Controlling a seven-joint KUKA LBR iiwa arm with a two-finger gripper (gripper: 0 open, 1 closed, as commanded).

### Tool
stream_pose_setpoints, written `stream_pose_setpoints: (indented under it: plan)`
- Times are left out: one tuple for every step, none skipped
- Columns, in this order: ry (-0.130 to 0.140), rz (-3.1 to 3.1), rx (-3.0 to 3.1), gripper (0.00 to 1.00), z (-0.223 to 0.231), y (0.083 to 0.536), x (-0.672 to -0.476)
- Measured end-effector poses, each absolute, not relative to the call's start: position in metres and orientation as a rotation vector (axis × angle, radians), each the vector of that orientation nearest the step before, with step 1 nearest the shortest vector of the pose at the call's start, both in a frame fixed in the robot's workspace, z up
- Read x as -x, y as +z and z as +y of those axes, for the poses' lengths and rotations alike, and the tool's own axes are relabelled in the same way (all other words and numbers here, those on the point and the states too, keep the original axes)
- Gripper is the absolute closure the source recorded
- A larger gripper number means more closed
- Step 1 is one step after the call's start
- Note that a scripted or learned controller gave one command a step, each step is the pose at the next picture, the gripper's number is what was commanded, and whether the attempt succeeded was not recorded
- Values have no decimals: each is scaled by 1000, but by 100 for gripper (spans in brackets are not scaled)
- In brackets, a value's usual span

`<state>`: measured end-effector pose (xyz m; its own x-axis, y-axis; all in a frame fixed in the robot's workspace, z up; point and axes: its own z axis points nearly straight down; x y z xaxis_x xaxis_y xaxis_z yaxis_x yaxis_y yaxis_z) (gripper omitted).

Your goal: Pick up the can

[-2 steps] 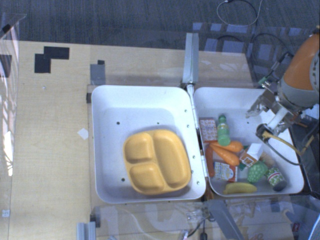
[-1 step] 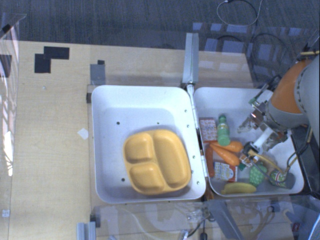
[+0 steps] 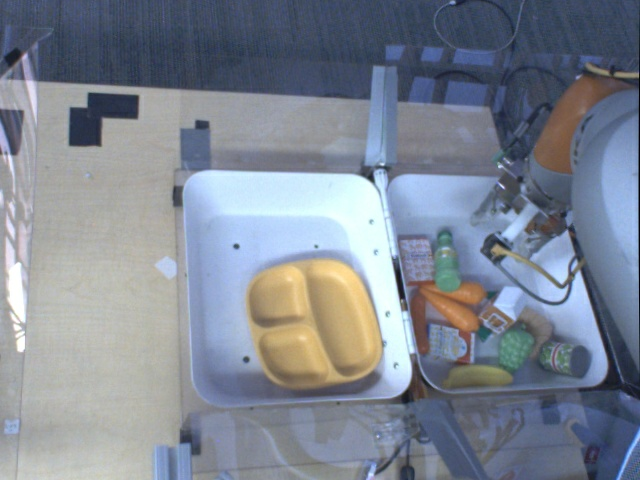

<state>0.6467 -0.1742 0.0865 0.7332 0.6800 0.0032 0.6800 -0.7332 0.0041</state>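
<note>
The can (image 3: 563, 358) lies on its side in the near right corner of the right bin (image 3: 430, 203); it has a green label and a dark end facing right. My gripper (image 3: 500, 200) hangs over the far right part of that bin, well beyond the can and apart from it. Nothing shows in its grasp. The grey arm with its orange band (image 3: 565, 118) reaches in from the right.
Around the can lie a green bumpy fruit (image 3: 516, 349), a banana (image 3: 478, 375), a carrot (image 3: 449, 310), a green bottle (image 3: 446, 263) and small boxes (image 3: 416, 258). The left bin (image 3: 220, 208) holds a yellow divided plate (image 3: 314, 320).
</note>
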Motion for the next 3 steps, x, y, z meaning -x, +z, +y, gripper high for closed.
stream_pose_setpoints:
  plan:
    - [10,1165,-2916,0,-148,88,-616]
    - [21,1171,-2909,100,-147,101,-619]
    - [21,1171,-2909,0,-147,101,-619]
